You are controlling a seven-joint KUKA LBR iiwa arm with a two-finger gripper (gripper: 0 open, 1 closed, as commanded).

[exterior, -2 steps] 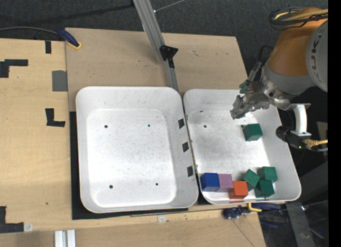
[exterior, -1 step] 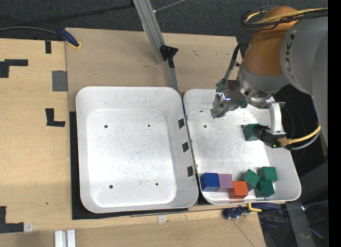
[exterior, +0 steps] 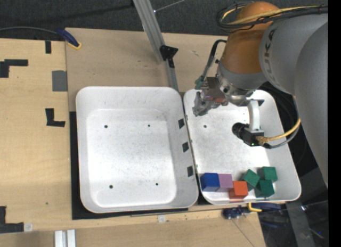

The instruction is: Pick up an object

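Several small blocks lie along the near edge of the right bin (exterior: 221, 147): a blue cube (exterior: 210, 181), a pale purple block (exterior: 226, 180), an orange block (exterior: 240, 189) and three green blocks (exterior: 252, 178) (exterior: 269, 173) (exterior: 265, 188). My gripper (exterior: 201, 105) hangs over the far left corner of that bin, close to the wall between the two bins and well away from the blocks. Nothing shows in it. The grey arm with its orange band (exterior: 250, 22) reaches in from the upper right.
The left bin (exterior: 133, 150) lies beside the right one. A slanted metal bar (exterior: 152, 22) with a black clamp stands behind the bins. A black cable fitting (exterior: 246, 133) hangs over the right bin's middle.
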